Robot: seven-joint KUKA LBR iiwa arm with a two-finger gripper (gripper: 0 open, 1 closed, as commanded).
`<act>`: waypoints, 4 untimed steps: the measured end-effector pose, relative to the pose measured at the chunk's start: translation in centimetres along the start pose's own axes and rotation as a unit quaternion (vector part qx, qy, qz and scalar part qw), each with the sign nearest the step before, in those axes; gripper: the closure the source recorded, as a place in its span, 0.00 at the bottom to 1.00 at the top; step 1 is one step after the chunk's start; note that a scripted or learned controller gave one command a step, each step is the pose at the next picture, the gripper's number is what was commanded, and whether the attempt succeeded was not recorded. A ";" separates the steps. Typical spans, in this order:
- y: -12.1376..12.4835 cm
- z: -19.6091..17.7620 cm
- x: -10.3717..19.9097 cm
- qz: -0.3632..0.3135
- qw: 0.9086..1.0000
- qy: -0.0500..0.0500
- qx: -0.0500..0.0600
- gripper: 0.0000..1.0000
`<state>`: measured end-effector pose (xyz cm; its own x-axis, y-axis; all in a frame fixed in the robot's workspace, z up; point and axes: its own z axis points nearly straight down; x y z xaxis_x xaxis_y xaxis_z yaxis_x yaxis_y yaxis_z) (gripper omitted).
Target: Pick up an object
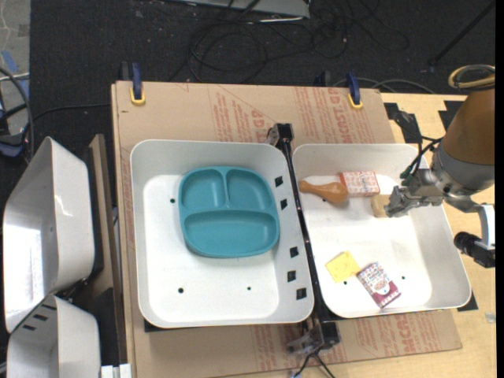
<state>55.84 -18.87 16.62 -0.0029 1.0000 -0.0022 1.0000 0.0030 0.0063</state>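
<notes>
The right bin [441, 242] holds a tan wooden spoon-shaped piece [324, 189], a small pink-and-white patterned box [360, 183], a flat yellow piece [341, 267] and a small red-and-white packet [379, 284]. My gripper [396, 202] hangs low over the right side of this bin, just right of the patterned box. A small tan object [379, 207] sits at its fingertips; whether it is between the fingers is unclear. The arm's grey and orange wrist [472, 140] comes in from the right.
The left bin [150, 235] holds a teal divided plate [228, 211]. Black clips run along the divider between the bins [295, 235]. Two white tubs [47, 227] stand off the bench at the left. Cables lie on the dark floor behind.
</notes>
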 end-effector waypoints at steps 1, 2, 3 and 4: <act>-0.2 -4.4 -0.1 0.000 1.000 0.000 0.000 1.00; 0.7 -10.3 -0.6 0.000 1.000 0.000 0.000 1.00; -0.1 -10.7 4.4 -0.002 1.000 0.002 0.003 1.00; -1.4 -8.9 9.3 -0.002 1.000 0.002 0.004 1.00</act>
<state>54.40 -9.55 25.53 -0.0076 1.0000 0.0019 1.0000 0.0076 -0.0026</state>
